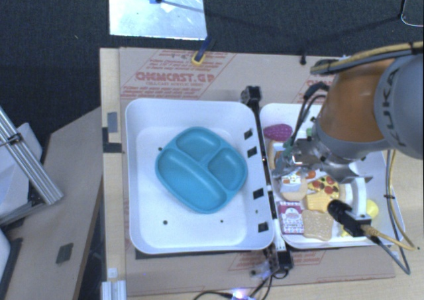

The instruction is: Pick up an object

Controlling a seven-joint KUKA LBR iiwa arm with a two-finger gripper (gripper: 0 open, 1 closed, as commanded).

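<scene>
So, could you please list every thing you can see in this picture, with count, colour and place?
Bin: two, white, side by side on the bench; left bin, right bin.
Divided plate: one, blue, in the middle of the left bin.
Purple round item: one, top left of the right bin.
Small card packet: one, red and white, lower left of the right bin.
Toast-like piece: one, tan, beside the packet.
Pizza-like piece: one, yellow with red spots, in the right bin.
Shiny sheet: one, silver, on the dark floor above the bench.
Arm: one, grey with orange band, over the right bin.
Claw: one, low among the items in the right bin.
</scene>
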